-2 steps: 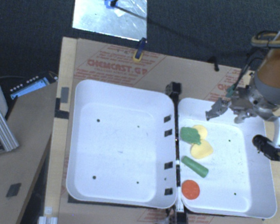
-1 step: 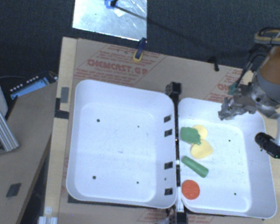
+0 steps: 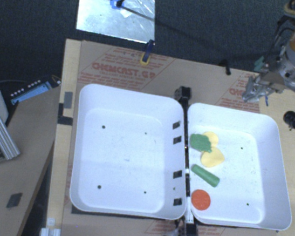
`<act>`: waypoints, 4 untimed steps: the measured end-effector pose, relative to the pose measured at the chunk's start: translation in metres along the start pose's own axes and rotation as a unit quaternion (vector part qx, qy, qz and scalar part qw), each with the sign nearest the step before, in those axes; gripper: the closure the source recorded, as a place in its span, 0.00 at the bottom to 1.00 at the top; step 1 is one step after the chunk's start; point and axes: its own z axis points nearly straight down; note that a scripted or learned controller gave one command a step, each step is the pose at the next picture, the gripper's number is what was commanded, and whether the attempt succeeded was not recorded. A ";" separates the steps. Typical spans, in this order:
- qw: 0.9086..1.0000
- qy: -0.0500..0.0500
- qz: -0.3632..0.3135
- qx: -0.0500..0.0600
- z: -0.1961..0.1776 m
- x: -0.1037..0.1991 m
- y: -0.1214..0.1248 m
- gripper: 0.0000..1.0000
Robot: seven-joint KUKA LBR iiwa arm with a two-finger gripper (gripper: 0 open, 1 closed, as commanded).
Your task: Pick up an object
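Observation:
The right bin point(image 3: 272, 159) holds a cluster near its left wall: a dark green leafy piece point(image 3: 200, 143) overlapping a yellow piece point(image 3: 210, 137), a second yellow piece point(image 3: 212, 158), a green cylinder point(image 3: 205, 175) and a red-orange round piece point(image 3: 201, 199). My gripper point(image 3: 255, 92) hangs above the bench behind the right bin's far edge, apart from all of these, with nothing seen between its fingers.
The left bin point(image 3: 126, 150) lies beside the right one, joined by a black hinge strip point(image 3: 183, 152). A shiny metal sheet point(image 3: 118, 6) sits at the back. A yellow and blue clip point(image 3: 146, 54) sits on the cardboard behind the left bin.

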 end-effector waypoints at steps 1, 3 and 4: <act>1.000 0.003 -0.004 0.005 0.051 0.100 0.017 1.00; 1.000 -0.001 0.003 -0.002 -0.041 0.013 0.020 1.00; 1.000 0.003 -0.006 -0.001 -0.115 0.150 0.019 1.00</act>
